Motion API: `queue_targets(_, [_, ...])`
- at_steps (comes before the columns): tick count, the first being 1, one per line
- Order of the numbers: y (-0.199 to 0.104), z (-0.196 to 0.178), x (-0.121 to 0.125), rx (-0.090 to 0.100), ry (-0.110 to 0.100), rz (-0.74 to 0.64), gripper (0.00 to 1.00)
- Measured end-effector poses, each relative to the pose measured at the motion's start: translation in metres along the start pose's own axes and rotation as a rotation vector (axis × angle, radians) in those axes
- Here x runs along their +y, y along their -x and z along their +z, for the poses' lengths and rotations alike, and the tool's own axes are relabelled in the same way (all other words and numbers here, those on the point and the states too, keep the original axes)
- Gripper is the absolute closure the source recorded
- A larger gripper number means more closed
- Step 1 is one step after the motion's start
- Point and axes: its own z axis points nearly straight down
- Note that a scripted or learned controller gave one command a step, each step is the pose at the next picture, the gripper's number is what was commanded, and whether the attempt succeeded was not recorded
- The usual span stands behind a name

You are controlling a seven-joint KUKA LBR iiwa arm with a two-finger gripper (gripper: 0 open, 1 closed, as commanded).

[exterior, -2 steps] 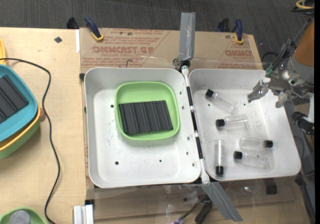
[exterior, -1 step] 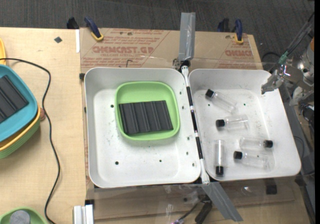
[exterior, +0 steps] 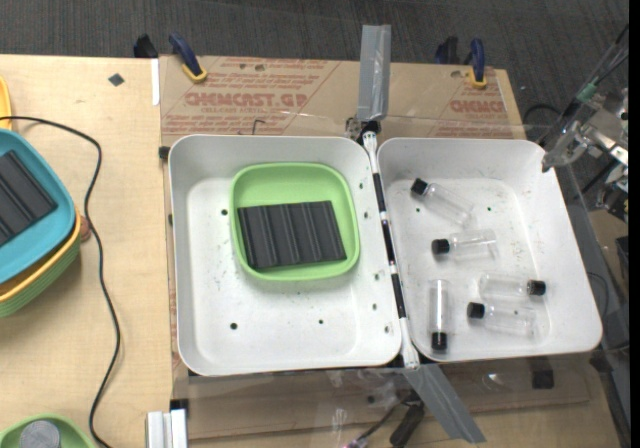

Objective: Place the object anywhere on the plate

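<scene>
Several clear vials with black caps lie scattered in the right bin [exterior: 560,236]: one near the back [exterior: 440,198], one in the middle [exterior: 463,247], one at the front [exterior: 438,313], and others at the front right [exterior: 505,316]. A green plate [exterior: 295,176] sits in the left bin [exterior: 200,266] and holds a black ridged mat [exterior: 293,234]. My gripper [exterior: 575,136] hangs at the right edge of the view, above the right bin's far right corner and apart from every vial.
Cardboard clamped with blue and yellow clips [exterior: 188,58] lies behind the bins. A teal and yellow stack of dishes [exterior: 35,221] and a black cable [exterior: 100,266] rest on the wooden bench to the left.
</scene>
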Motion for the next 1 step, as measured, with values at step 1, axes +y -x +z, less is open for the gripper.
queue_targets(1, [-0.0132, -0.0032, -0.0026, -0.001, -0.002, 0.268, 0.0])
